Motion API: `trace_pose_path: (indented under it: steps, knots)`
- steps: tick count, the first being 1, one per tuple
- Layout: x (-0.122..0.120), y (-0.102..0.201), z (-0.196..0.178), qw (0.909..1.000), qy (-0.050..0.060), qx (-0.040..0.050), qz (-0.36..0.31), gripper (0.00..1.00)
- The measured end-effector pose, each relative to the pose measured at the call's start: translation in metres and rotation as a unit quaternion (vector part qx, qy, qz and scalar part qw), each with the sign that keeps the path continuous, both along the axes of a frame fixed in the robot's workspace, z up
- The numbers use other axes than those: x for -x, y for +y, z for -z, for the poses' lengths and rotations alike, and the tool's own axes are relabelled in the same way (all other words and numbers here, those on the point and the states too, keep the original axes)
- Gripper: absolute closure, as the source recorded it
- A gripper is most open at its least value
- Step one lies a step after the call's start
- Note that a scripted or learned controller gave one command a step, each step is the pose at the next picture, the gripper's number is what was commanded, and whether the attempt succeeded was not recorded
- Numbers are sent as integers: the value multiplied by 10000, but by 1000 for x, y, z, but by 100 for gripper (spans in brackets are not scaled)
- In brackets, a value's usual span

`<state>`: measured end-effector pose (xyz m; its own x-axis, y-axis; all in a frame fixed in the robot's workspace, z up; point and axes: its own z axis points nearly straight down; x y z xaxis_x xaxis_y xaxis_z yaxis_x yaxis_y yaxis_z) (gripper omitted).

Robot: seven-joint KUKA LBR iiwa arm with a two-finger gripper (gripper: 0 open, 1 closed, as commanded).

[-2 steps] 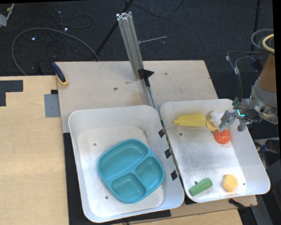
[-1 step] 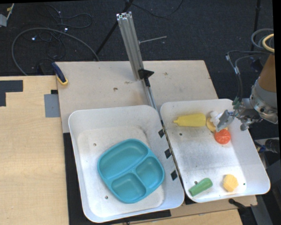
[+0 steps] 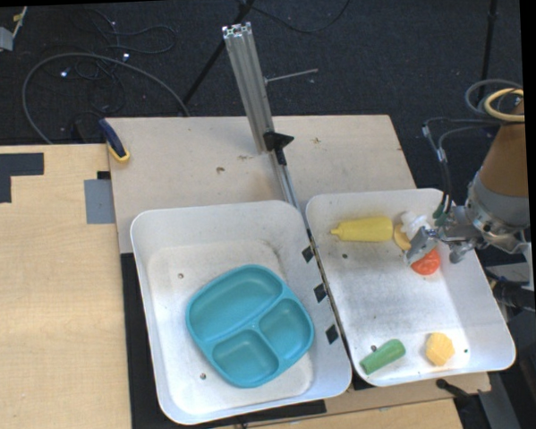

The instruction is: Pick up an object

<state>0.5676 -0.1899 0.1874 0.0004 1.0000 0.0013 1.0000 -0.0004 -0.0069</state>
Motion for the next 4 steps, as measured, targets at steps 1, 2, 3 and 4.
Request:
trace_pose_path:
  steps: [1,2,3,4]
  knots:
    - [-3,-6,61,10000,8,-3,2,0]
    - [-4,-6,86,10000,-43,10,-2,0]
    - [-3,-7,79,10000,-16,1,13,100]
    - [-12,-11,31,10000,-47,12,-4,100]
